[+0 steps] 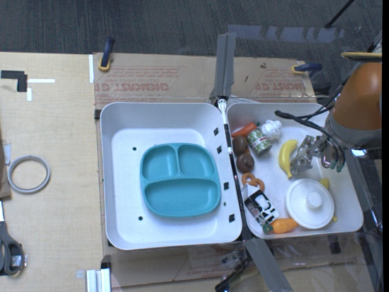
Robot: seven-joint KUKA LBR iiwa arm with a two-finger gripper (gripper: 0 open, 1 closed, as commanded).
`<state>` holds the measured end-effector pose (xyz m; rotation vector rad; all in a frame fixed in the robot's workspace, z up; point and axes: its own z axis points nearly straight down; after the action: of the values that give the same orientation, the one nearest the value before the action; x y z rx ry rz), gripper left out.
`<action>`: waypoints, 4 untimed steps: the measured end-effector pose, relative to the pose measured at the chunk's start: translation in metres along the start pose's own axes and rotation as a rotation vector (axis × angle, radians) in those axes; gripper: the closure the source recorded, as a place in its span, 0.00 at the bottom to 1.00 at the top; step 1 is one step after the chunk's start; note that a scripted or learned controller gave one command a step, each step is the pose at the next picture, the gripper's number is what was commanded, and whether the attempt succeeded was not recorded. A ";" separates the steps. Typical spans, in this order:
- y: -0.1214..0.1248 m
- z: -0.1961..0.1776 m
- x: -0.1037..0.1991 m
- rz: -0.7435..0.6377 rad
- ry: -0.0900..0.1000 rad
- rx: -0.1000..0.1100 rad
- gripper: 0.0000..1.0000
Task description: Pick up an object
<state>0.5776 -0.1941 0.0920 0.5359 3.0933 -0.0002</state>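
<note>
Hovering low in the right white bin [351, 190], the metal two-finger claw [304, 158] is sitting just beside the curved yellow banana [285, 157]; how far apart it is standing, I cannot tell, and nothing is visibly in its grasp. A slip or a bump against the round white lidded bowl [310, 203] is looking likely to me, since clutter is crowding in: green-labelled can [260, 142], brown round fruit [245, 162], orange carrot [283, 225], while the teal divided plate [180, 180] is lying well apart in the left bin [115, 181].

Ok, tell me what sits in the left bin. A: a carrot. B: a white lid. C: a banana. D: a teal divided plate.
D: the teal divided plate lies in the left bin, while the banana, white lid and carrot are all in the right bin.
</note>
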 end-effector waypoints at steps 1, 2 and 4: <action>0.000 0.000 0.000 0.001 -0.002 -0.001 0.00; 0.057 0.000 -0.029 0.183 -0.001 0.000 0.00; 0.094 -0.010 -0.031 0.376 -0.004 0.002 1.00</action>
<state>0.6385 -0.1156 0.1016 1.1035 2.9349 -0.0041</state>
